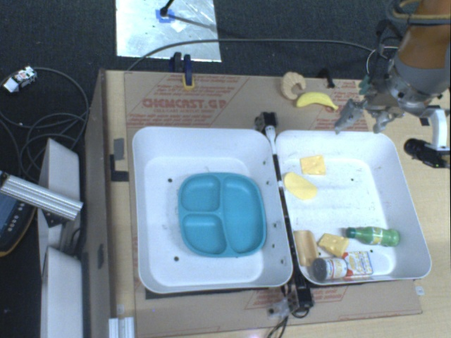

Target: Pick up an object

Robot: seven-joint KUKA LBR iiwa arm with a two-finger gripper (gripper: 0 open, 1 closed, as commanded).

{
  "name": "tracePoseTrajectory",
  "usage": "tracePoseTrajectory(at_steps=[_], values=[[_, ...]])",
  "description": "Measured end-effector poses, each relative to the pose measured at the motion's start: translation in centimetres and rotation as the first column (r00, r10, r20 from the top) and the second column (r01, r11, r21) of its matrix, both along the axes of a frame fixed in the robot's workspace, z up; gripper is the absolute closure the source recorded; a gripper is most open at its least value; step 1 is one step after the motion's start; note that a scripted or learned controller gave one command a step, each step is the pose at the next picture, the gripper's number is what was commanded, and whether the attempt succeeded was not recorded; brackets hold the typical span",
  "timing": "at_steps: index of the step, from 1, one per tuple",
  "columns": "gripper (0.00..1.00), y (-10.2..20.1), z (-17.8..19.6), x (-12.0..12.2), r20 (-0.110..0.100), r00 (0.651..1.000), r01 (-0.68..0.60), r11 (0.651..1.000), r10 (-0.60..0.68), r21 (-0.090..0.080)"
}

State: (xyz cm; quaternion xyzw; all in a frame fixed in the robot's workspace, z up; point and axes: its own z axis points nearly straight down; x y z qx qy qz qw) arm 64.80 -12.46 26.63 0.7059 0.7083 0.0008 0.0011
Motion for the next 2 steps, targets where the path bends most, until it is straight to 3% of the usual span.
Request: tracePoseTrajectory(at_steps=[1,2], values=[[0.0,-0.3,-12.3,1.9,-0.005,1.0,-0.001,1.0,0.001,0.001],[0.0,2.1,-18.2,2.1,-0.002,1.0,-0.002,1.0,0.002,0.001]])
